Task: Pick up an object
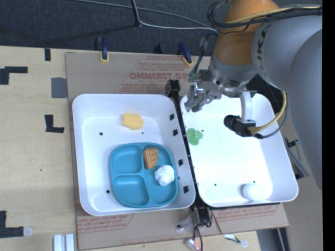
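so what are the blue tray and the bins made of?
Blue tray: looks like moulded plastic, matte to satin, with rounded compartment walls. Left bin and right bin: likely thin formed white plastic, smooth and slightly glossy, with soft rolled rims. Can't confirm either.

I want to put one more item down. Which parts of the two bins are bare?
Right bin: bare middle between the green object and the white ball; crowded near the gripper. Left bin: bare strip left of the yellow object; the blue tray fills the front.
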`<state>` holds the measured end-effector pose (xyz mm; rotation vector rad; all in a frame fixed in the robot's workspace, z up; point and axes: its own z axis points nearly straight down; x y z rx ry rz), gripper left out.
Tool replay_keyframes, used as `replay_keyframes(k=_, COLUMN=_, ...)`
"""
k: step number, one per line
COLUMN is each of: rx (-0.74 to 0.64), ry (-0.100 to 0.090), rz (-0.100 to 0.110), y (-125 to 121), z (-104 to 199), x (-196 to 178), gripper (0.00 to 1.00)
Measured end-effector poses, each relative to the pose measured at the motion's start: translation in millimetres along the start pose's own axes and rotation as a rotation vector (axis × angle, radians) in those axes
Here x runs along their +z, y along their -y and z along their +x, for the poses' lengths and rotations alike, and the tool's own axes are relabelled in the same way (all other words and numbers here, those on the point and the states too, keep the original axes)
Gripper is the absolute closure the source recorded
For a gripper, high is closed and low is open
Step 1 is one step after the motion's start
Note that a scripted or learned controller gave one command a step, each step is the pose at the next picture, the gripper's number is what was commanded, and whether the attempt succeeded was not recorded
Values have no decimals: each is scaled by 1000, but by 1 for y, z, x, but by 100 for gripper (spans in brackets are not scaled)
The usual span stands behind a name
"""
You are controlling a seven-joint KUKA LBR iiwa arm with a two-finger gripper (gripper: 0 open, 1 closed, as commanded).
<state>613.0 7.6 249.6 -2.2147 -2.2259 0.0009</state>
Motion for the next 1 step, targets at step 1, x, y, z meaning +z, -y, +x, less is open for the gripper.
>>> replay_keyframes(k=1, rx=1, ry=0, rz=-1, y=9, z=57, x=0, gripper=100)
